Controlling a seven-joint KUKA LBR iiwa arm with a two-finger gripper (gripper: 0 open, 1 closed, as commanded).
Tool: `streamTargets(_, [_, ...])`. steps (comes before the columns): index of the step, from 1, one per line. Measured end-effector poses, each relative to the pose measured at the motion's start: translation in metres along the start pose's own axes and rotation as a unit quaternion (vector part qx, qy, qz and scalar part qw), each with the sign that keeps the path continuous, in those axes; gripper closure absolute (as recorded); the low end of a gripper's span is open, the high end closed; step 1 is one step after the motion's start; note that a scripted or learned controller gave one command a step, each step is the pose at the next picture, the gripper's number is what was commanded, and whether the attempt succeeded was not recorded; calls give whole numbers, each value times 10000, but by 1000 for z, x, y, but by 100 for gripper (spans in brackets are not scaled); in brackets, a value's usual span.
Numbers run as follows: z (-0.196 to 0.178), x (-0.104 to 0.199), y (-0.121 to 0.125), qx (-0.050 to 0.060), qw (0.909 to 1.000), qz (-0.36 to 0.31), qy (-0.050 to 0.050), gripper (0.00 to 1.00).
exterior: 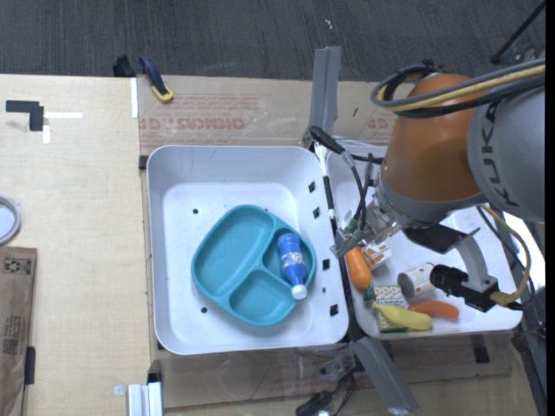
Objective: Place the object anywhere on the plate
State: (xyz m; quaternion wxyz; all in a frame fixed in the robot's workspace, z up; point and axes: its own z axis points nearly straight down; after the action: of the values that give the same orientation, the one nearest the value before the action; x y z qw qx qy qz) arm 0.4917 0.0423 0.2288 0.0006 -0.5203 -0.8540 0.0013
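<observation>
Gripper (357, 235) low over right bin (503, 317), above orange carrot (357, 267); finger state cannot be told. Blue bottle (293, 263) lies on plate (227, 254).

A turquoise plate (234, 267) sits in a white bin (165, 232), carrying a blue bottle (292, 263) with a white cap; nearby, an orange carrot (357, 269), a yellow banana (406, 319), pale wooden bench (69, 198).
</observation>
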Motion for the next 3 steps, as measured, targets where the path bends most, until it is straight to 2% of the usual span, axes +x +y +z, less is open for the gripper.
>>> streamTargets(1, [38, 17, -7, 1, 10000, 20, 2, 100])
streamTargets(2, [38, -18, -24, -7, 9955, -947, 2, 100])
streamTargets(3, [38, 42, 20, -9, 9932, -1165, -4, 100])
